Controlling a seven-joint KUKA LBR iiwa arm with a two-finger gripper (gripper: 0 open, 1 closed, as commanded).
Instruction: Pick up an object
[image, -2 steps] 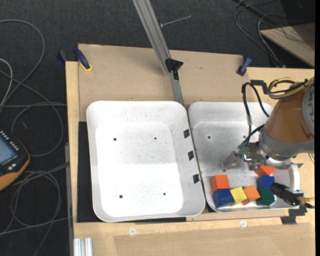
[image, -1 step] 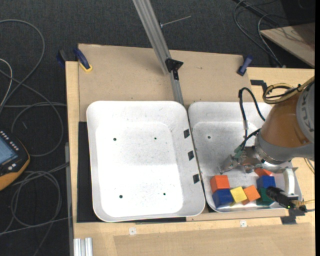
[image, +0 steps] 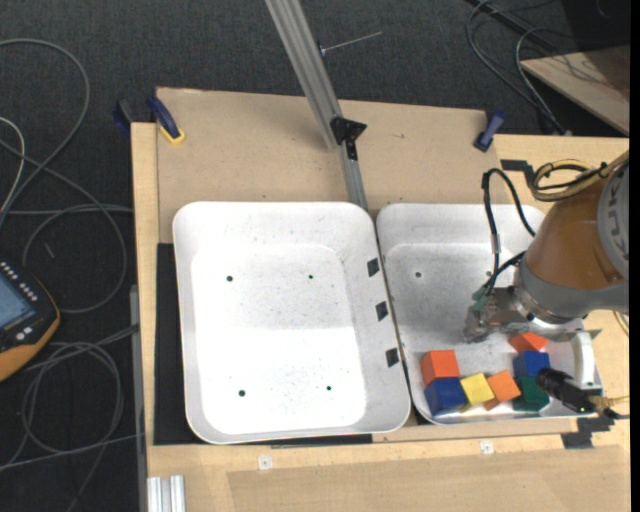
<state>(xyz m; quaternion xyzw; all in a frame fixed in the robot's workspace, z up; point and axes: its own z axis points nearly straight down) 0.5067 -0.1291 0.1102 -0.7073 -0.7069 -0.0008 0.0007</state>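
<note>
I see pincer (image: 487, 322) low in right bin (image: 430, 240), finger state I cannot tell; orange block (image: 439, 364) looks light, rigid; I would grip flat sides.

A cluster of small coloured blocks lies just below and beside the jaws, at the right bin's near edge: an orange block (image: 439, 364) closest to them, a blue one (image: 449, 396) under it, a yellow one (image: 479, 388), another orange (image: 503, 385), a green one (image: 533, 398) and a red-orange one (image: 529, 343).
</note>
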